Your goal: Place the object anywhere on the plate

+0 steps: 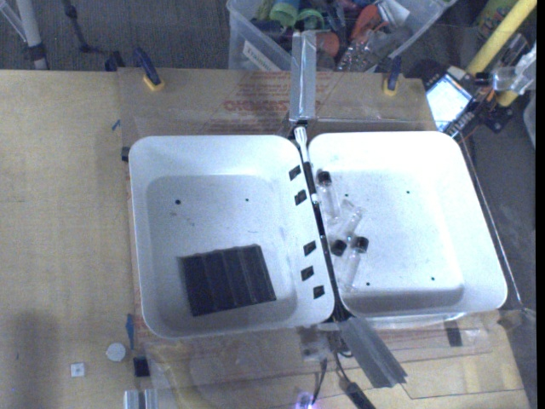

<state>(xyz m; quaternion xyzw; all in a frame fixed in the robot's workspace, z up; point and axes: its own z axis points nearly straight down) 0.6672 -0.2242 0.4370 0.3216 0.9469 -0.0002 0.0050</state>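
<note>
A dark, ribbed square plate point(226, 280) lies flat on the floor of the left bin point(162, 164), towards its front. In the right bin point(426, 156), a small cluster of clear plastic pieces with black caps point(342, 226) lies against the left wall, next to the divider. One black cap point(324, 177) sits a little further back than the other two point(349, 245). The plate has nothing on it.
A strip of black tabs point(305, 223) runs along the rim where the bins meet. A clear tub of colourful items point(341, 11) stands behind the bins. A metal bar point(301, 75) points at the divider from the back. Small bits point(115, 352) lie at the bench front left.
</note>
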